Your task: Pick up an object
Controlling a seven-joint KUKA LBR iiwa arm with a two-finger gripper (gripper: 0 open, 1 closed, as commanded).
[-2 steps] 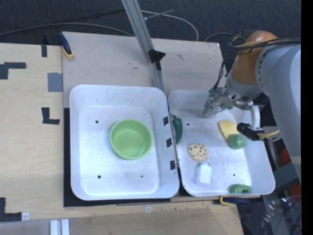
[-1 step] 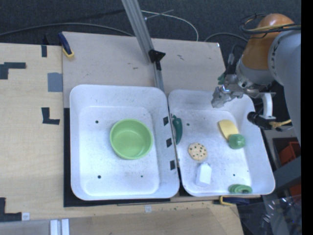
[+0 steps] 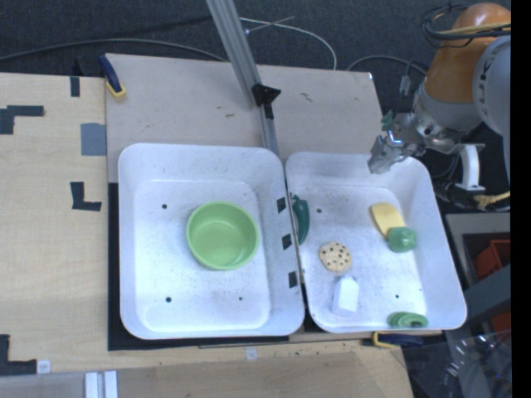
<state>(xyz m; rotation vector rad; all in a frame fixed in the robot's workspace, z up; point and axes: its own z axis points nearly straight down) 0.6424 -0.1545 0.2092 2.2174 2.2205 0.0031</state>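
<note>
The claw [image 3: 383, 161] hangs over the right bin's [image 3: 431, 222] far rim (finger state indiscernible), well apart from the cookie [image 3: 335, 257].

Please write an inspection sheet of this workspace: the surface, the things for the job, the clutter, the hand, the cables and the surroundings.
Surface: wooden bench bearing the left bin and the right bin, side by side.
Job's things: green bowl in the left bin; in the right bin a cookie, yellow block, green round piece, white block, dark green piece at the left wall, green ring at the near rim.
Clutter: blue-yellow clamp on the bench.
Hand: hand above the right bin's far rim, holding nothing visible.
Cables: thin cable on the floor behind the bench.
Surroundings: dark carpet; metal pole.
</note>
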